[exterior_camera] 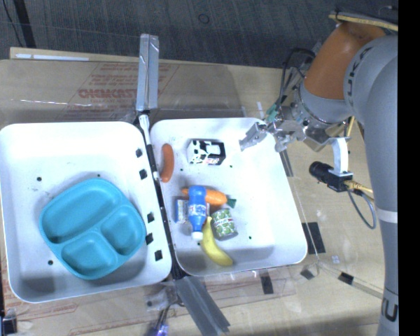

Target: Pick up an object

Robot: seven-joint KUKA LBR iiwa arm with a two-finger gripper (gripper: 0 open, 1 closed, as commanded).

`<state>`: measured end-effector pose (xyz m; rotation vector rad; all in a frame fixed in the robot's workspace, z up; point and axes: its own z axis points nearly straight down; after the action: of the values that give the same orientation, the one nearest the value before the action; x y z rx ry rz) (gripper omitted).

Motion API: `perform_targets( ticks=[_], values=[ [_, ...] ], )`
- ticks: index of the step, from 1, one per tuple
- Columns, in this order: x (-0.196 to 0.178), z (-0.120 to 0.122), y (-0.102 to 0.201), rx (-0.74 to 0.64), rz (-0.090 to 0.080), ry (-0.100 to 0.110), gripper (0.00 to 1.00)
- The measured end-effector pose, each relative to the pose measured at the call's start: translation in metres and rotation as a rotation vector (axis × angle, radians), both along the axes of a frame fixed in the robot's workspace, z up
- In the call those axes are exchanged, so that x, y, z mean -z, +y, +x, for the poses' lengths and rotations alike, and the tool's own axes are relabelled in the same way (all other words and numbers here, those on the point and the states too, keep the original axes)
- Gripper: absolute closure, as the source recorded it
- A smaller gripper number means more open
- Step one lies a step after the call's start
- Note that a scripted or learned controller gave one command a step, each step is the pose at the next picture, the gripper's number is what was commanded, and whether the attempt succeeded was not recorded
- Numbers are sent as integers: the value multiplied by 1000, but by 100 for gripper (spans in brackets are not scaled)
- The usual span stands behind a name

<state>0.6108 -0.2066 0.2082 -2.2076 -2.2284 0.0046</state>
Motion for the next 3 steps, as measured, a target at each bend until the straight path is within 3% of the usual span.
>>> perform_targets(
  ticks=[1,2,3],
  values=[
    [104,-49,85,-111,1,1,0],
    [93,-48,84,-115,0,0,100],
    [93,-48,84,-115,-1,0,0]
  ],
)
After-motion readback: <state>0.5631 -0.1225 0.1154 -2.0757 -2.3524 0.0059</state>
